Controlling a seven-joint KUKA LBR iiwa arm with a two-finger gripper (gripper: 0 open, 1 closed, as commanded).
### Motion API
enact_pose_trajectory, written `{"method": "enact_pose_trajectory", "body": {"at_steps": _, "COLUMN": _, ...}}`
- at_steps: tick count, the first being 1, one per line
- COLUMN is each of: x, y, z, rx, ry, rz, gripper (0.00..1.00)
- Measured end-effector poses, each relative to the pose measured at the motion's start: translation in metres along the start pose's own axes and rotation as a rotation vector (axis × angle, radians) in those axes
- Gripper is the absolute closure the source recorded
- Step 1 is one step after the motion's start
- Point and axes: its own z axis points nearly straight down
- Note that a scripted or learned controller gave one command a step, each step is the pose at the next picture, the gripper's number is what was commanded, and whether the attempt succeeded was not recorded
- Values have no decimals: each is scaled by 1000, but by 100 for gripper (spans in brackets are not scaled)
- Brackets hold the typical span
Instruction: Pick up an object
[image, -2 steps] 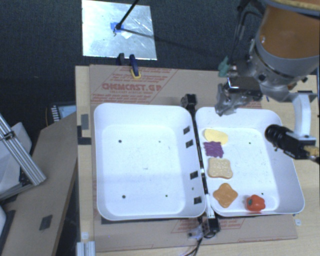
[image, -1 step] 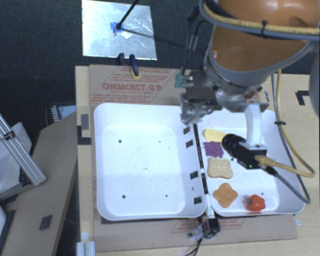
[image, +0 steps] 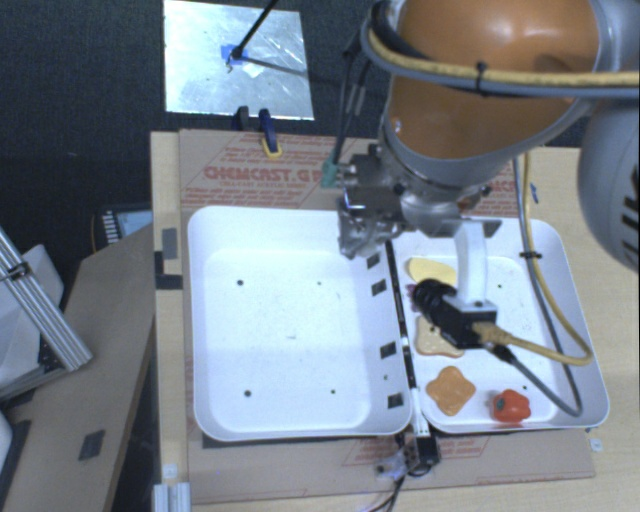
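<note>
Nearest the camera, the right bin (image: 572, 300) has a small red piece (image: 511, 404) at about 5 o'clock on its floor, close to the near wall. An orange piece (image: 450, 389) lies near it at 7 o'clock, the two not touching. A little farther in, at 9 o'clock by the divider, a flat tan piece (image: 432, 343) is partly covered by robot hardware above it, and beyond that a flat yellow piece (image: 431, 270) rests at 11 o'clock. The left bin (image: 290, 330) sits alongside, touching the right one. Farther still, the gripper (image: 357, 238) hangs over the left bin's 1 o'clock corner, beside the divider's far end and apart from all four pieces; nothing shows in its grasp, and whether it is open or closed cannot be told. Behind it the grey and orange arm (image: 480, 80) looms over the bins' far edge, above a cardboard sheet (image: 250, 172) with red lettering
</note>
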Motion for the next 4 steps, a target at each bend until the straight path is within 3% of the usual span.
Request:
{"method": "enact_pose_trajectory", "body": {"at_steps": 1, "x": 58, "y": 0, "z": -92, "rx": -12, "ry": 7, "rz": -4, "gripper": 100}}
{"method": "enact_pose_trajectory", "body": {"at_steps": 4, "x": 49, "y": 0, "z": -87, "rx": -1, "ry": 1, "rz": 5, "gripper": 100}}
